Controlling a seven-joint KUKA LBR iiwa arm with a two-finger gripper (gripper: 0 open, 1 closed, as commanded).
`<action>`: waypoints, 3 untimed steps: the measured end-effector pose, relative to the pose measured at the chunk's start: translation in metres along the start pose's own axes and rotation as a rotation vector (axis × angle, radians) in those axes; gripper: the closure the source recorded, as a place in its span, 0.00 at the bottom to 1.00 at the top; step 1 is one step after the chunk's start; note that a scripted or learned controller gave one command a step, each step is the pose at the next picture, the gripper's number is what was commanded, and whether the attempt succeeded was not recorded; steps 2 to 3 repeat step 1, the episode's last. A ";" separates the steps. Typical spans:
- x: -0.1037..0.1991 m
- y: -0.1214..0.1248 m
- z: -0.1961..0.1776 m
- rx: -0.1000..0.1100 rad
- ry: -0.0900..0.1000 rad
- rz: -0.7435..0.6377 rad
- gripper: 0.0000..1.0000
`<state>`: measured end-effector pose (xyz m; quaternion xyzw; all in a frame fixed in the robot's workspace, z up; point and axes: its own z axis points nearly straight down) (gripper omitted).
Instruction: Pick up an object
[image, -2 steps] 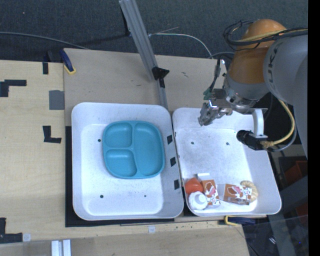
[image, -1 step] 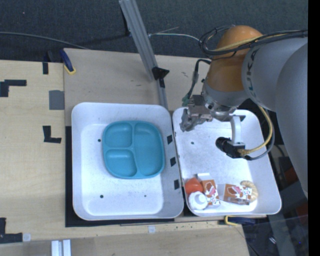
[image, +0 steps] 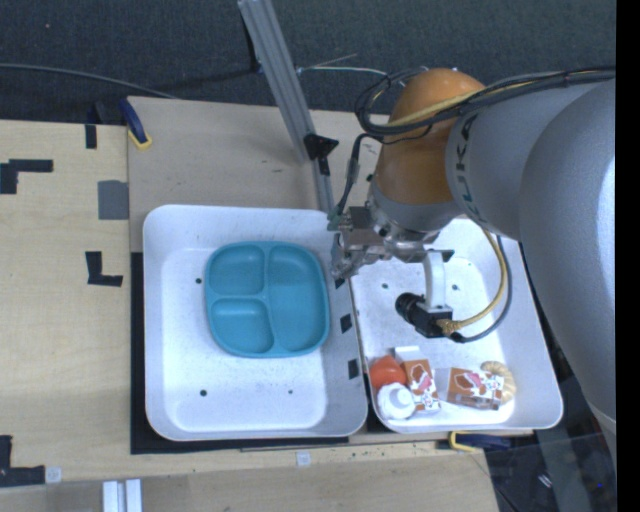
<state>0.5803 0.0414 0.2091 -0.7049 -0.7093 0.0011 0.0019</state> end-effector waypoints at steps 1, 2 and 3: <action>0.050 -0.011 0.002 -0.001 0.000 -0.001 1.00; 0.050 -0.011 0.002 -0.001 0.000 -0.001 1.00; 0.050 -0.011 0.002 -0.001 0.000 -0.001 1.00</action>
